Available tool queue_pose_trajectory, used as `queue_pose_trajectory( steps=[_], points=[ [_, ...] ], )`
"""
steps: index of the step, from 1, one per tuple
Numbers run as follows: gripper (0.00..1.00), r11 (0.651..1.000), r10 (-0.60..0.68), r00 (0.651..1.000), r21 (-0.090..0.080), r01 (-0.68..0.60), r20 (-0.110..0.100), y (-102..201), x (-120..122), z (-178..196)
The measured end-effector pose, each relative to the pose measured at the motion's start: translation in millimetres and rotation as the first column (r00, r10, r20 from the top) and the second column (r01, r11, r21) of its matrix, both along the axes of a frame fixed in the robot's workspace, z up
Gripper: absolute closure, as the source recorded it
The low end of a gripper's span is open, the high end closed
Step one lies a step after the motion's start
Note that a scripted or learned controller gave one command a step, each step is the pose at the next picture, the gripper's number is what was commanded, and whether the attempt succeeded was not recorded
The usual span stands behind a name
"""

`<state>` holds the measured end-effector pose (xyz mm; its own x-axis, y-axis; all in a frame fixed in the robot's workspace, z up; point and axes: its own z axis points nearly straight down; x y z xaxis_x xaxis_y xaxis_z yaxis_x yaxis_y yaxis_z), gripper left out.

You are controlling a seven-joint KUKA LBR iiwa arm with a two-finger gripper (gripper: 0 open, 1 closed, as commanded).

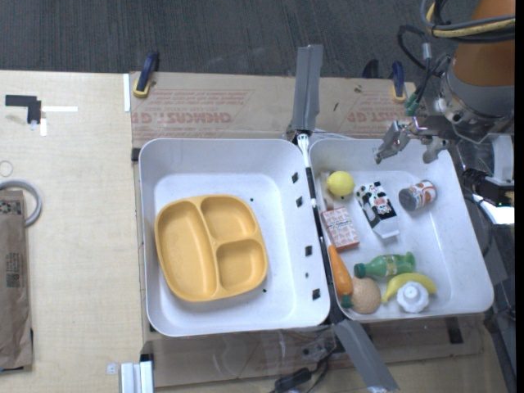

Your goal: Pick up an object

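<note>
Gripper point(412, 144) sits up over the top edge of the right bin point(468, 244), with its two fingers spread apart and nothing between them. One finger point(391, 144) points down-left toward the bin's upper rim, the other point(431, 149) hangs just right of it. The arm point(483, 23) comes in from the top right, orange band and all, with black and yellow cables looped over it.

All the pickable stuff is in that right bin. Yellow lemon point(340, 184) is near the top left corner, with a black-and-white cow toy point(377, 202) just to its right and a small can point(417, 195) lying on its side further right, closest to the gripper but not touching it. Below the lemon there's a pinkish red box point(340, 228), then a carrot point(340, 273) running down along the left wall. A green bottle point(385, 265) lies flat near the middle, and at the bottom there's a brownish potato-looking thing point(365, 295), a banana point(409, 284) and a white cup point(413, 299) all bunched together.

Left bin point(164, 170) has a yellow divided plate point(212, 246) in it, sitting a bit left of centre. Cardboard point(213, 105) lies behind both bins.
</note>
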<state>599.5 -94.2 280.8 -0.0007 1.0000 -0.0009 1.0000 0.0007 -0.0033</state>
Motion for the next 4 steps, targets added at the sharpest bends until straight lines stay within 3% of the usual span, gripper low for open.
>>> queue_pose_trajectory(
  steps=[1, 2, 3, 4],
  points=[
    [0.0, 0.988, 0.154, 0.988, 0.001, -0.154, 0.001, -6.3, -39.5, -138.9],
    [0.0, 0.93, 0.367, 0.93, -0.001, -0.367, 0.004, -46.4, -4.9, -189.2],
    [1.0, 0.932, 0.363, 0.932, -0.003, -0.363, 0.006, -47.7, -4.3, -179.3],
    [1.0, 0.982, 0.189, 0.982, -0.001, -0.189, 0.003, -6.2, 21.1, -57.2]
  ],
)
